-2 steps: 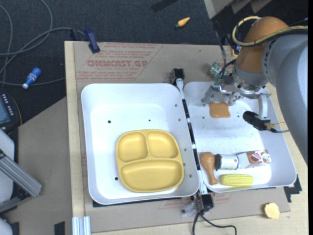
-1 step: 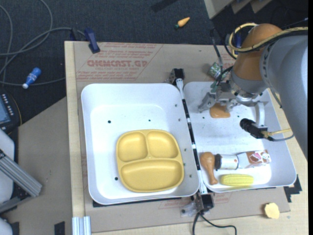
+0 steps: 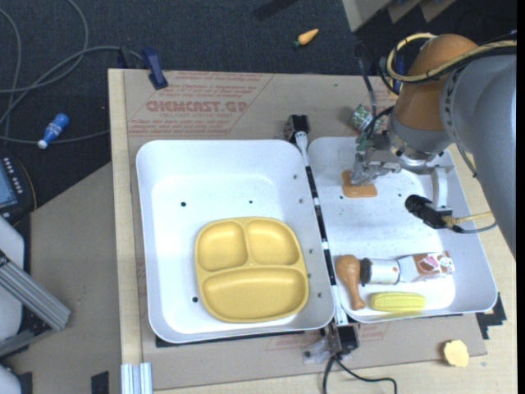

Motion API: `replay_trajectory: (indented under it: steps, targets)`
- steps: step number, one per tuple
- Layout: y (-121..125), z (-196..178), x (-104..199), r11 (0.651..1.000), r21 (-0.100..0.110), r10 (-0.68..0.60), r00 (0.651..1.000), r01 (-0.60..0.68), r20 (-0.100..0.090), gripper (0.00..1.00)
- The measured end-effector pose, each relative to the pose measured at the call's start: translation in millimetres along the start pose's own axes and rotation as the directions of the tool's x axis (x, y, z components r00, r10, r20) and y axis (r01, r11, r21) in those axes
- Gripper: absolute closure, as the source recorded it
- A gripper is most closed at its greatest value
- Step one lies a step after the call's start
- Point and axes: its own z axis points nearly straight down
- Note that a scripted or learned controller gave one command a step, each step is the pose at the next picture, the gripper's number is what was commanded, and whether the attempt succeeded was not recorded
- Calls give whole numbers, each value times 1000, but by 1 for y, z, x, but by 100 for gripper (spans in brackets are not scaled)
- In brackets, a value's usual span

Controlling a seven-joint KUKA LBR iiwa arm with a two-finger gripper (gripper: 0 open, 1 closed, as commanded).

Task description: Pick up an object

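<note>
My gripper reaches down into the far left part of the right bin. It sits right over a small flat tan piece and touches or nearly touches its top edge. Along the near side of that bin lie a brown drumstick, a yellow corn cob, a white tube with a dark cap and a red-and-white packet. A yellow divided plate lies in the left bin.
The arm's grey body and orange band cover the far right of the bench, with a black cable trailing into the bin. A yellow lump sits on the bench's near right corner. A blue clamp grips the board's far edge.
</note>
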Motion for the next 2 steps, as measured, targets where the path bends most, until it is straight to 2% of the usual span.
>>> replay_trajectory:
  steps: [1, 2]
  targets:
    - [0, 1, 0, 1000, 1, 0, 1000, 0, 0, 0]
    - [22, 12, -3, 1000, -1, -2, 1000, 2, 0, 0]
